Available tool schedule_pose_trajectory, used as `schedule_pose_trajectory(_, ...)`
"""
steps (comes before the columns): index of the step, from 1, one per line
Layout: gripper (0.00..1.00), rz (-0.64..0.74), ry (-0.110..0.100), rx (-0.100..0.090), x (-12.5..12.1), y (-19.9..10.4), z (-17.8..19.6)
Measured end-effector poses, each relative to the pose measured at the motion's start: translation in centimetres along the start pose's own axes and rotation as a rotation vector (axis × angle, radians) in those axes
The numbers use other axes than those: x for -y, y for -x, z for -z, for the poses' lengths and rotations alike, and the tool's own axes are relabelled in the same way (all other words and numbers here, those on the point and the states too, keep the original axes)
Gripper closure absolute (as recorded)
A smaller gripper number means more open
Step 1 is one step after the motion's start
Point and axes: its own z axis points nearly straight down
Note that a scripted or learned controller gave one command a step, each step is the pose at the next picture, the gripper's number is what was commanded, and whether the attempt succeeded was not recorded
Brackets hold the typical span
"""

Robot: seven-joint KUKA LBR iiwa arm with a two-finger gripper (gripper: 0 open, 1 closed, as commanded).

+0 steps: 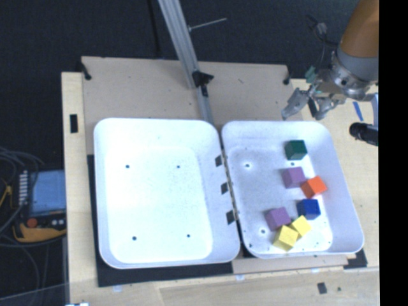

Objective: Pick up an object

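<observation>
Blocks (pixel 297 193) in right bin (pixel 255 234), claw (pixel 306 105) behind.

The bench (pixel 73 171) bears two white bins (pixel 159 190) side by side.

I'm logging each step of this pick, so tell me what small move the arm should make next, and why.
Probably bring the gripper forward and down toward the green cube. The gripper hovers over the bench past the far rim of the right bin and holds nothing, while the green cube is the nearest block to it and stands apart from the purple cube below it.
</observation>
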Motion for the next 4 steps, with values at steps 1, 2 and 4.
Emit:
schedule_pose_trajectory(1, 0.0, 0.002, -0.001, 0.001, 0.0, 0.0, 0.0)
schedule_pose_trajectory(2, 0.0, -0.003, -0.004, 0.0, -0.1, 0.9, -4.6)
schedule_pose_trajectory(4, 0.0, 0.001, -0.003, -0.001, -1.4, -0.3, -14.5)
